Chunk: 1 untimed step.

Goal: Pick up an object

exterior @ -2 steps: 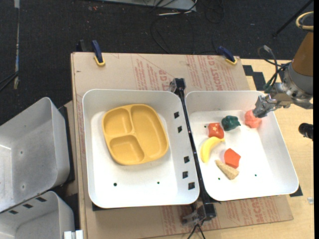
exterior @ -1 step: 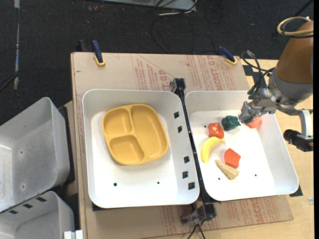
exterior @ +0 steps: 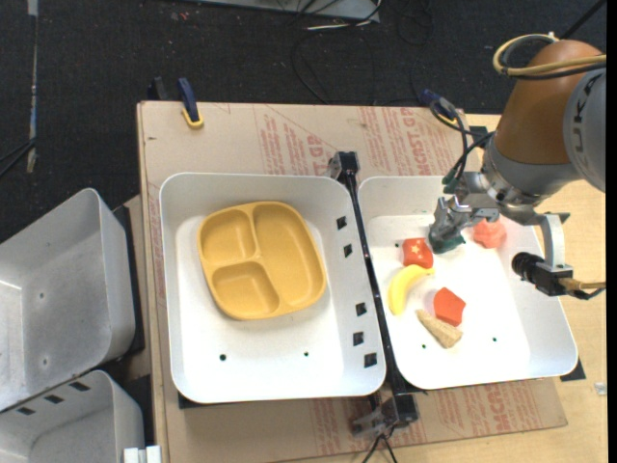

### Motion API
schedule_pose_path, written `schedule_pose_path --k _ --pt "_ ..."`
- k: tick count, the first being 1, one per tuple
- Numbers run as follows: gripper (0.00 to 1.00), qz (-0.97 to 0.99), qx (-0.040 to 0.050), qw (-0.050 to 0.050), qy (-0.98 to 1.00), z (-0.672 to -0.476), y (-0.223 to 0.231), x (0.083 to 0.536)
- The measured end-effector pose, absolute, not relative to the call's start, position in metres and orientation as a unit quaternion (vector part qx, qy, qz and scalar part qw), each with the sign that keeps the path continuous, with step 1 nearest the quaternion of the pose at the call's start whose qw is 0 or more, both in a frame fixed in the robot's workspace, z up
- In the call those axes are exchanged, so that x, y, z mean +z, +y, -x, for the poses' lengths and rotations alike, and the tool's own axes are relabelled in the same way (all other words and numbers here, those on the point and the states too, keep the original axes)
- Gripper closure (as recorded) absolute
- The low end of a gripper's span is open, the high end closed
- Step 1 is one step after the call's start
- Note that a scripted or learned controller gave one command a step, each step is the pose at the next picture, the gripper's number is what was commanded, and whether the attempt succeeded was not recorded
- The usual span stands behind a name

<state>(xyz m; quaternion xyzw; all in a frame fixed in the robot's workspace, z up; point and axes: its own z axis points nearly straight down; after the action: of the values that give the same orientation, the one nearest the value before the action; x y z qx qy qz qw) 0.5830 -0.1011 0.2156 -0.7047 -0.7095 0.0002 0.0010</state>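
Note:
The right bin holds several small food toys: a red tomato-like piece, a yellow banana, an orange-red block, a tan piece and a pink piece. My gripper hangs over the bin's far part, between the red piece and the pink piece, just right of the red one. Nothing shows between its fingers.
The left bin holds a yellow divided plate. A black divider with clamps runs between the bins. Grey tubs sit off the bench to the left. A black bracket sticks out on the arm's right.

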Motion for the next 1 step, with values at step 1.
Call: schedule_pose_path --k 1 --pt "1.00 0.705 0.0005 0.002 -0.710 -0.5727 -0.0493 0.2093"
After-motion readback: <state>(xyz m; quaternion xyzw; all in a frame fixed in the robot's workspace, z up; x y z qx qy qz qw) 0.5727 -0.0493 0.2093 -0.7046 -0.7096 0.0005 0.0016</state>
